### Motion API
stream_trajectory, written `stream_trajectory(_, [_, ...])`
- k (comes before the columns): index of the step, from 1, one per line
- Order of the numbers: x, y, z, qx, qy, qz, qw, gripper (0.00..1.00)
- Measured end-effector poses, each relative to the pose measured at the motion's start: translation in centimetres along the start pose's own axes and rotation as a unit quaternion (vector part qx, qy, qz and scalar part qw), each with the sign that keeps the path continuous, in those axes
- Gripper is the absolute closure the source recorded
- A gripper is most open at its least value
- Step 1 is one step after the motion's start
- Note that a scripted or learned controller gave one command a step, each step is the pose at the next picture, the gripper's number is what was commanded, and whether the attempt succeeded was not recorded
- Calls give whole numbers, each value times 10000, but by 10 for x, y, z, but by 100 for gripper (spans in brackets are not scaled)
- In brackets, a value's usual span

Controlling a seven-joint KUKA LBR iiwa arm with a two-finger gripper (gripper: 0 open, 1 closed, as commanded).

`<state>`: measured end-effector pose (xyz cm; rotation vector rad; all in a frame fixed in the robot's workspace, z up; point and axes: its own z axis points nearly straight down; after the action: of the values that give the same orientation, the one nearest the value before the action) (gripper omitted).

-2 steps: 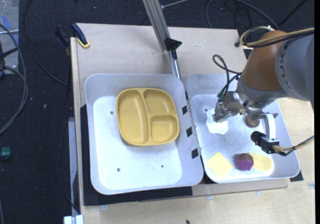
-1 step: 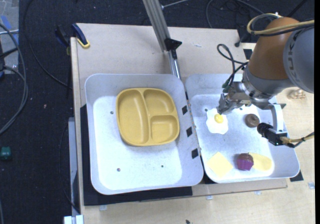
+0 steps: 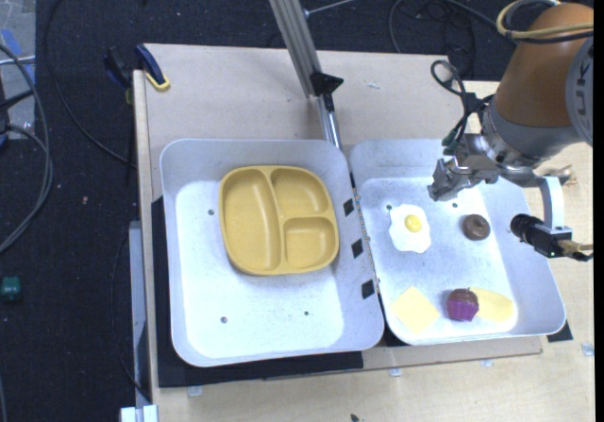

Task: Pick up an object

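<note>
1. Nearest the front edge of the tabletop, inside the right bin: a pale yellow square slice at the front left, a purple round item just beside it, touching or overlapping a yellow flat piece on its right.
2. Farther back in the same bin: a toy fried egg lying flat near the left wall, and a small brown ring like a doughnut apart from it to the right.
3. In the left bin, a yellow divided plate with three compartments, sitting toward the back right corner of that bin.
4. Black clips along the seam between the two bins.
5. Above the back part of the right bin, the hand hanging over bare bin floor, behind and to the right of the egg, behind and to the left of the doughnut; nothing seen between the fingers; open or closed, cannot tell.
6. Behind the hand, the grey arm with its orange band, reaching in over the right edge of the tabletop.
7. At the back left corner of the tabletop, a blue and yellow clamp; farther along the back, a grey metal pole slanting up from the middle.
</note>
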<state>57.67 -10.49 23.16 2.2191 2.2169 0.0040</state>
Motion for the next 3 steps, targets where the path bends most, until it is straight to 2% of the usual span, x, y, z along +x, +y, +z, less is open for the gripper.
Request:
stream_trajectory(1, [5,6,-45,-3,2,-19,10000,100])
stream_trajectory(3, [98,-23,-45,33,11,-37,10000,100])
